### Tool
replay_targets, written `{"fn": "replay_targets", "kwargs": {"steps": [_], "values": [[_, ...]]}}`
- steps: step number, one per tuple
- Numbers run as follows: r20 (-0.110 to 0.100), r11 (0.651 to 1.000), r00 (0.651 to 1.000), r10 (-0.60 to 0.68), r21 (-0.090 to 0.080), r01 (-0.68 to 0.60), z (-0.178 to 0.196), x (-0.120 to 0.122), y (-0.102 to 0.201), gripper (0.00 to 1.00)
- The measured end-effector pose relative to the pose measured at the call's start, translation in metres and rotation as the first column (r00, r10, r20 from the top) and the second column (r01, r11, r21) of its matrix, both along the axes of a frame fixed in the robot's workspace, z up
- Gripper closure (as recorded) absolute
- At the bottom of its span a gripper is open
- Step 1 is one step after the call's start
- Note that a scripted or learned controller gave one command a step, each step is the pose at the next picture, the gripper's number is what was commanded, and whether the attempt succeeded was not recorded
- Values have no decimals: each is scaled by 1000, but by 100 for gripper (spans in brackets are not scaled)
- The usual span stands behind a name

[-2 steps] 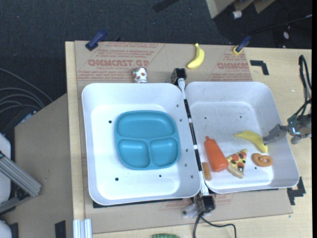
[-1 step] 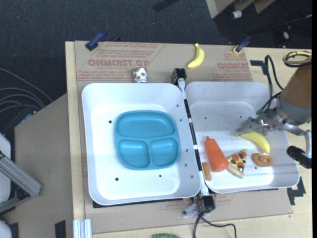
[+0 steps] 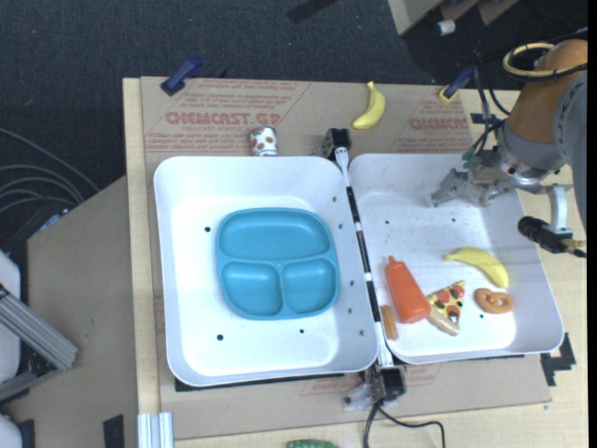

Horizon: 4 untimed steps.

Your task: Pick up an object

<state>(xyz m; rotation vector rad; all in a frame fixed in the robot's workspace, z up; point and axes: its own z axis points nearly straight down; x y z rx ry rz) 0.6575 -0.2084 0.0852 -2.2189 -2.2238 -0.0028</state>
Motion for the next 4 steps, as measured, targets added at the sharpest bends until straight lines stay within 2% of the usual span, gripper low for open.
{"fn": "replay_targets", "kwargs": {"steps": [1,2,3,4], "values": [[2,1000,1000,1,-3,-1,11,1,0,100],[1,1000,1000,1,-3,-1,10,1,0,0],[4,1000,1000,3,-5,-3,21,1,0,100],[3,1000,1000,3,-5,-3,21,1,0,0]]}}
